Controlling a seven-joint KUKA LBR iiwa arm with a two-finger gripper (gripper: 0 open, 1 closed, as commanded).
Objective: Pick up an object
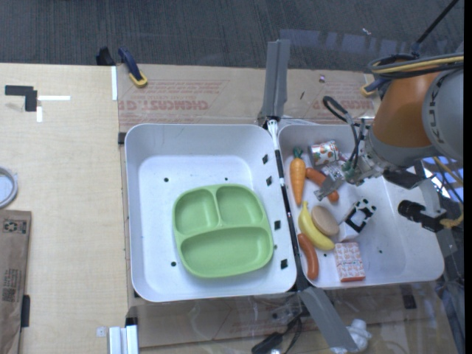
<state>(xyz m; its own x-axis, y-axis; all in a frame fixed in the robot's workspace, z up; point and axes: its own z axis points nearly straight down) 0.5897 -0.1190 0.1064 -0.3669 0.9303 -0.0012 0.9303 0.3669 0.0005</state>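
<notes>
Clearly, 2 bins, 1 green plate, 1 banana; hand state unclear.

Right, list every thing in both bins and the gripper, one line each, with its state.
green divided plate: flat in the left bin, compartments bare.
carrot: lying lengthwise by the right bin's left wall.
banana: lying flat, partly under a round bun.
round bun: resting on the banana.
sausage: lying flat below the banana.
small can: on its side.
pink carton: lying flat.
gripper: down among the food, finger state unclear.
</notes>
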